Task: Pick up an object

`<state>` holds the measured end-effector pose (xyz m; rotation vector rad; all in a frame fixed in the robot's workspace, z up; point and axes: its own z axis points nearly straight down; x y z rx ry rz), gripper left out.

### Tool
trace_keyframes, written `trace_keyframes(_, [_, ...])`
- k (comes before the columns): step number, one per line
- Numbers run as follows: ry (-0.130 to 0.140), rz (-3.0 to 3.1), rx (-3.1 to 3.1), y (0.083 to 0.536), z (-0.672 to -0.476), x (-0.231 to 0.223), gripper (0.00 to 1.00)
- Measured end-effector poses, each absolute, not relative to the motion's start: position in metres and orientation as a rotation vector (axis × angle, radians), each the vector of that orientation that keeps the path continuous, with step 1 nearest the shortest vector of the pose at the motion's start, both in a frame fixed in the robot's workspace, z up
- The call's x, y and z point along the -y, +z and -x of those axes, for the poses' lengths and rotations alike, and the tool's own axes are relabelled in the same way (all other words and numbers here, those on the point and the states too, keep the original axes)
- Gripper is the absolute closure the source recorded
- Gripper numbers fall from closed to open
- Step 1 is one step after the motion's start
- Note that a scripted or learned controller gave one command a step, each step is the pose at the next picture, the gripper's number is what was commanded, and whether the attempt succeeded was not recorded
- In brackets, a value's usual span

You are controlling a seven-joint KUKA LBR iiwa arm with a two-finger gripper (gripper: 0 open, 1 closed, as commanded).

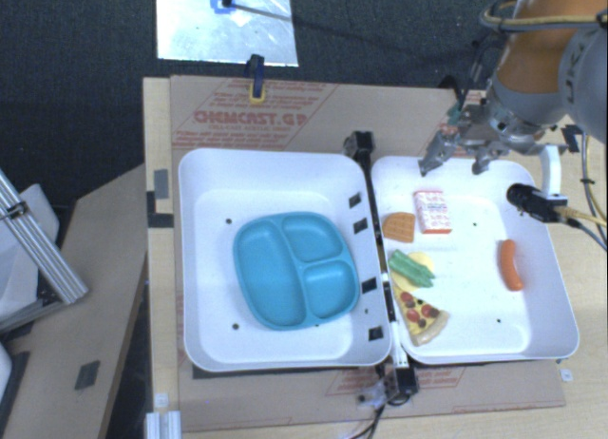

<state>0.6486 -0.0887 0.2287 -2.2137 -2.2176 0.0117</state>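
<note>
Gripper [456, 154] open, nothing in it, right above the right bin's [541, 333] back edge, box [433, 211] nearby.

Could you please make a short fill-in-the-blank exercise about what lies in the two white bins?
1. The blue divided plate lies in the ____ bin of the camera view.
2. The sausage in the right bin has the colour ____.
3. The pizza slice lies nearer the camera than the ____ bean pods.
4. The hand is above the ____ edge of the right bin.

Missing words: left; orange; green; far
</note>
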Motion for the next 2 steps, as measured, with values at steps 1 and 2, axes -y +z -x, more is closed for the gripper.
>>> trace_keyframes(1, [-0.001,2.219,2.226,0.237,-0.651,0.089,0.0])
trace_keyframes(2, [0.001,2.219,2.224,0.195,-0.651,0.089,0.0])
